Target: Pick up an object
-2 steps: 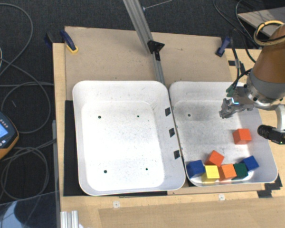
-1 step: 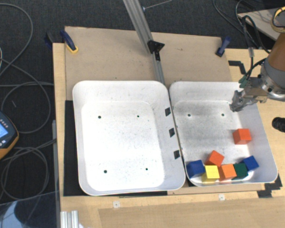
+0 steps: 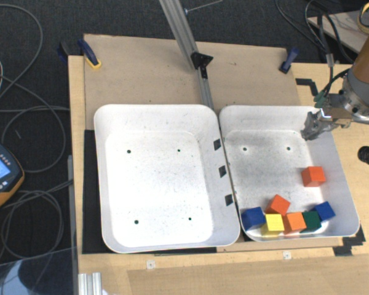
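Note:
Several small blocks lie in the right bin (image 3: 258, 158). An orange block (image 3: 313, 176) sits alone near the bin's right wall. Along the front edge cluster a blue block (image 3: 253, 217), a yellow block (image 3: 274, 223), an orange block (image 3: 280, 204), another orange block (image 3: 293, 222), a green block (image 3: 311, 219) and a second blue block (image 3: 324, 211). My gripper (image 3: 311, 128) hangs over the far right corner of the right bin, above and behind the lone orange block. Nothing shows between its fingers.
The left bin (image 3: 157, 177) stands beside the right one on the wooden bench. A slanted metal pole (image 3: 187, 42) rises from between the bins at the back. Blue clamps (image 3: 288, 60) hold the board's far corners. Cables lie on the floor at left.

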Robot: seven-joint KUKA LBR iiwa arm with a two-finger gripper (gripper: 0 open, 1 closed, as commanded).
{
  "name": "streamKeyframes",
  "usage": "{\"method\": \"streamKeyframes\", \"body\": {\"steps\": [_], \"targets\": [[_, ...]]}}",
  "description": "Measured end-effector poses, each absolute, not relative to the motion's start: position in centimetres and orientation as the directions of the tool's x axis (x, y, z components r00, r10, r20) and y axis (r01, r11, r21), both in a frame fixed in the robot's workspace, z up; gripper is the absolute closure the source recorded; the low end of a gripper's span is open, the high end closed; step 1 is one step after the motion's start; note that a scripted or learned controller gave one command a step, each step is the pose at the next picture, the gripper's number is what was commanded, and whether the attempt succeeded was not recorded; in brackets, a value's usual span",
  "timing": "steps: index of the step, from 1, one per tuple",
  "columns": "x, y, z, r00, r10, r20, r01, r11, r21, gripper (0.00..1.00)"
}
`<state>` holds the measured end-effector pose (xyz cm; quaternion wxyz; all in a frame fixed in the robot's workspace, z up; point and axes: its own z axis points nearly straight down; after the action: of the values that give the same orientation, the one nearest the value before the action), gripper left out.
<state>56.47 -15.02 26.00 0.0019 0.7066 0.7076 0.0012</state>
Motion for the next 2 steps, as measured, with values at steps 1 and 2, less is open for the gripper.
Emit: {"method": "streamKeyframes", "body": {"steps": [1,2], "targets": [[58.3,-10.8,25.8,-0.005,1.000,0.000,1.000,0.005,0.003,1.00],[59.0,-5.3,26.3,-0.007,1.000,0.002,1.000,0.007,0.003,1.00]]}}
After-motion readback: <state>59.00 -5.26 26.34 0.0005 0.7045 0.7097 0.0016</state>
